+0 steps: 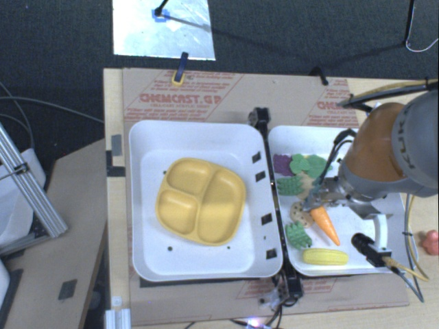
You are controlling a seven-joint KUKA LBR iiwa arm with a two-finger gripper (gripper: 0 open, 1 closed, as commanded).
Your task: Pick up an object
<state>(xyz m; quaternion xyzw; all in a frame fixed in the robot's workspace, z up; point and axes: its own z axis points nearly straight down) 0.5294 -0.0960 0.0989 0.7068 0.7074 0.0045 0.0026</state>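
So we're looking down at the desk (226,88), covered in cardboard, with two white bins side by side. The left bin (147,204) has just a yellow divided plate (201,201) sitting in the middle. The right bin (343,269) is where all the toy food lives.

The arm (387,146) comes in from the right and hangs low over the right bin, covering a good chunk of it. Its end effector (317,199) is down among the food, right at the top end of the orange carrot (325,225). We honestly can't tell from this angle what state the end effector is in, or whether it's got anything, since the wrist hides most of it.

Stuff in the right bin, bigger to smaller: a green leafy piece (307,164) near the top, the carrot in the middle, a yellow corn cob (325,256) near the bottom edge, a small green broccoli-ish piece (298,235) to the left of the carrot, a darker green piece (288,184), and a purple one (282,162) in the top corner.

Progress-wise, our read is that it's at the reach/grasp stage. Nothing is visibly lifted; everything looks like it's resting on the bin floor. Our guess is the carrot is the target, so what's left is securing it and lifting it.
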